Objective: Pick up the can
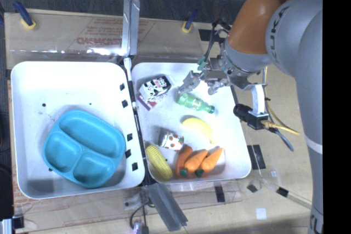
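Can [155, 89] label: cow-spot print, unreadable.

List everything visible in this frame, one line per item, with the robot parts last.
Left bin: 1, white, left side of the bench.
Right bin: 1, white, right of the left bin.
Divided plate: 1, blue, in the left bin.
Cow-patterned can: 1, black and white, back left of the right bin.
Bottle: 1, green, lying below the gripper.
Banana: 1, yellow, middle of the right bin.
Small box: 1, white with red and green, beside the corn.
Corn: 1, yellow, front left.
Carrots: 3, orange, front.
Clamps: 2, blue, back edge.
Arm: 1, grey and orange, right.
Gripper: 1, over the right bin's back.
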`<state>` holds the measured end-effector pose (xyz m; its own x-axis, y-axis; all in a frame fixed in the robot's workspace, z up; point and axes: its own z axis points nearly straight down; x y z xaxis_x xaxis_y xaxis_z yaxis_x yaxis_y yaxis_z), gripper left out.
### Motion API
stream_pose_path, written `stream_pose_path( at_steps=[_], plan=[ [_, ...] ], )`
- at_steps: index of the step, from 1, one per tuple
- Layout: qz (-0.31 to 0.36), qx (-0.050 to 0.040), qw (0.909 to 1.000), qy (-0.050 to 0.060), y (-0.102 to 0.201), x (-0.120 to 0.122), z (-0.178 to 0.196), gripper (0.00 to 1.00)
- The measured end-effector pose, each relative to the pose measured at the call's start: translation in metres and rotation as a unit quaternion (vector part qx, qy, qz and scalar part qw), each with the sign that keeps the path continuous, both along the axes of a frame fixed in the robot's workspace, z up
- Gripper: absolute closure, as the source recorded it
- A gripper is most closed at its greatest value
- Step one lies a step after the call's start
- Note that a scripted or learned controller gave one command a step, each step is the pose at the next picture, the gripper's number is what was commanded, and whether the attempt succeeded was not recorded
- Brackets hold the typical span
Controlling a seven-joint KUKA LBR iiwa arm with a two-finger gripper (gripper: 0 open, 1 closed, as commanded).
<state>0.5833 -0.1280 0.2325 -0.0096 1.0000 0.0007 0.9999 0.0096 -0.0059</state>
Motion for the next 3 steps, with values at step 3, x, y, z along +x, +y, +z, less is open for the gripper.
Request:
stream_pose_path(
  at_steps=[3],
  plan=[
    [-0.070, -0.0009, 0.9976, -0.001, -0.025, 0.069, 0.041, 0.00]
  ],
)
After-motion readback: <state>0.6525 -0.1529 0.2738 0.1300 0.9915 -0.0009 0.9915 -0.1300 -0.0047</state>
